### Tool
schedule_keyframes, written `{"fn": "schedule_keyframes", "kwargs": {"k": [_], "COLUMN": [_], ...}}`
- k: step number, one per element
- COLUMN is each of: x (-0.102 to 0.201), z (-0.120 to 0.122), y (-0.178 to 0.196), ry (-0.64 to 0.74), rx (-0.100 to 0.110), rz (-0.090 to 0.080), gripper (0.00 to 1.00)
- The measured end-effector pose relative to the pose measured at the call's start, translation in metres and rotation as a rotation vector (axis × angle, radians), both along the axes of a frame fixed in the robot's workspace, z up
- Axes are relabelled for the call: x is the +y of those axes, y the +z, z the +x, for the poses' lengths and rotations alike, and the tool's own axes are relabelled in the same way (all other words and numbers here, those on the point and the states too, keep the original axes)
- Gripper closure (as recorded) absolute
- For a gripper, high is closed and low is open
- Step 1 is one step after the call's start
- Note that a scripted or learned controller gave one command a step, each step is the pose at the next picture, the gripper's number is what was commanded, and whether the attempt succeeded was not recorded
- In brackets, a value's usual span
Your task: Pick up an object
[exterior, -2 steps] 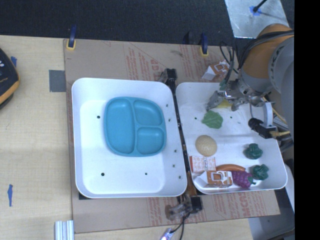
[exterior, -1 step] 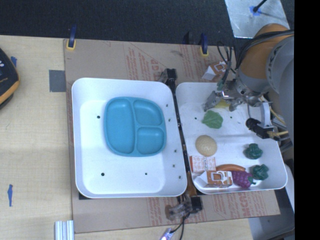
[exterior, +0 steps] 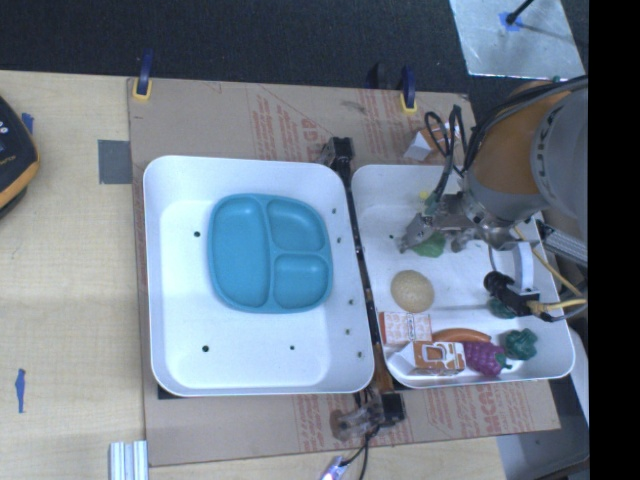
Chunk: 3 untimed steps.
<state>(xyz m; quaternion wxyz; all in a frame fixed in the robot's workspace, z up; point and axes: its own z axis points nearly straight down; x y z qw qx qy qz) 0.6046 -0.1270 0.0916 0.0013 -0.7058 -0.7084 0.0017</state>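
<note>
My gripper is low in the right bin, near its upper middle, with the arm reaching in from the right. A small green object lies right under the gripper's tip, partly covered by it, and I cannot tell whether it is held. Below it rests a round tan object. Along the bin's front edge lie a small red-and-white carton, an orange-brown box, an orange sausage-shaped piece, a purple item and a dark green item.
The left bin holds a blue divided plate at its centre. Both bins sit on a cardboard sheet clamped to the wooden bench. A yellow-and-black device sits at the bench's left edge.
</note>
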Motion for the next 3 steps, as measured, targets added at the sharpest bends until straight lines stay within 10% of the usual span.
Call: {"fn": "schedule_keyframes", "kwargs": {"k": [1, 2, 3], "x": [-0.036, -0.037, -0.037], "z": [0.025, 0.025, 0.025], "y": [0.001, 0.011, 0.011], "ry": [-0.002, -0.001, -0.001], "rx": [-0.002, -0.002, -0.001], "rz": [0.0, 0.0, 0.0], "gripper": [0.0, 1.0, 0.0]}}
